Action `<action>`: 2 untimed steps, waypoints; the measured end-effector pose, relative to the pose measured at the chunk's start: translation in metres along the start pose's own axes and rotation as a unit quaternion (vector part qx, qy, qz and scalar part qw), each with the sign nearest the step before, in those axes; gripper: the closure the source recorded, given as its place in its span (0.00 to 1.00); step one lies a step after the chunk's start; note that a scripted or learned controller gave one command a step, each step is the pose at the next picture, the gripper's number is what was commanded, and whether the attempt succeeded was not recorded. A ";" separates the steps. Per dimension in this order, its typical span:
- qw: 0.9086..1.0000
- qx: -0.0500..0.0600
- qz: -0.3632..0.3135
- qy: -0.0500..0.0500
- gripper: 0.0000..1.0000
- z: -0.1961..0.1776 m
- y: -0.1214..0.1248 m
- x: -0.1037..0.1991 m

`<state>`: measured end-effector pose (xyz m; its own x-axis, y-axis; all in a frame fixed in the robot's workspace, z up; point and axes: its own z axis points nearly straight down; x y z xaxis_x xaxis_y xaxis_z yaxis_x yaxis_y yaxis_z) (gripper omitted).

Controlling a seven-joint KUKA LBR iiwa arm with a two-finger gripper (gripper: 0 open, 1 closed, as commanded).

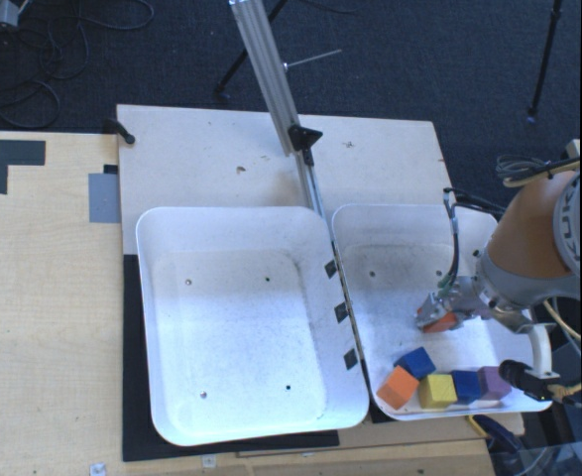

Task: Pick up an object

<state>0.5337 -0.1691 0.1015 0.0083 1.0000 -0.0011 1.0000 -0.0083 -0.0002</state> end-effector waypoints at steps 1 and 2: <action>1.000 0.000 -0.008 0.003 1.00 -0.012 0.047 0.076; 1.000 -0.003 -0.006 0.001 1.00 -0.093 0.071 0.101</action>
